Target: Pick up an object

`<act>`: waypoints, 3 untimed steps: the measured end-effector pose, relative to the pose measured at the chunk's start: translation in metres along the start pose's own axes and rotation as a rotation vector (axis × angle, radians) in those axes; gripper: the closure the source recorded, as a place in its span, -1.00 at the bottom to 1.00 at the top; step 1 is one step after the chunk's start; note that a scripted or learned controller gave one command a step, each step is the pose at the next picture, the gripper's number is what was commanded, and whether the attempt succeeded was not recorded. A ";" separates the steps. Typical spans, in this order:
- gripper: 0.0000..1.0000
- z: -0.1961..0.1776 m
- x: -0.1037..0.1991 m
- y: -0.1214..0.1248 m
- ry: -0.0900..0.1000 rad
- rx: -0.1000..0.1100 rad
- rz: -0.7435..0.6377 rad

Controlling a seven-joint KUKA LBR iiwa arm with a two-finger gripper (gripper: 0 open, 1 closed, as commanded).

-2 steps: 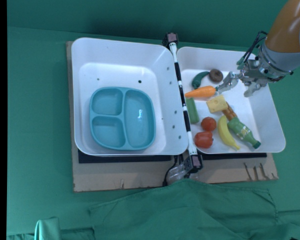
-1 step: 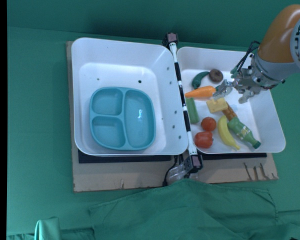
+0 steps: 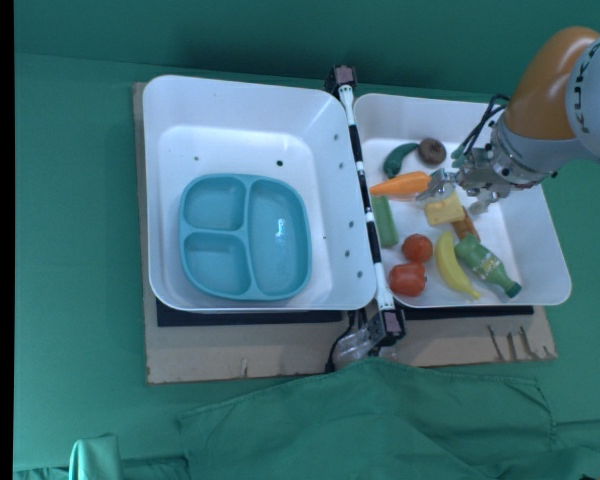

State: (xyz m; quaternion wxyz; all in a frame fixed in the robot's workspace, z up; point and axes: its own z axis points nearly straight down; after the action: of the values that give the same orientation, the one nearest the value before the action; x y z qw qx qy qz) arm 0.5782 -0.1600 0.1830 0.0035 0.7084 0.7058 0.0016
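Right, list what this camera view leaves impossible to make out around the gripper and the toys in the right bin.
- Gripper: too small and cluttered to read its state; its own wrist body covers it from above.
- Yellow block: whether the gripper touches it or hangs above it; the slanted view merges them.
- Orange-brown item: partly hidden under the gripper, so its kind is unclear.
- Green bottle: label too small to read.
- Arm: cut off by the right edge.
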 end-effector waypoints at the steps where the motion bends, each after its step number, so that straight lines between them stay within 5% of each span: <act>1: 1.00 -0.016 -0.002 0.003 -0.004 -0.014 0.003; 3: 1.00 -0.129 -0.005 0.007 -0.001 -0.003 -0.001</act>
State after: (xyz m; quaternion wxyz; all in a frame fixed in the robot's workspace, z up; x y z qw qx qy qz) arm 0.5839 -0.1643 0.3121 0.0048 0.7082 0.7060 0.0023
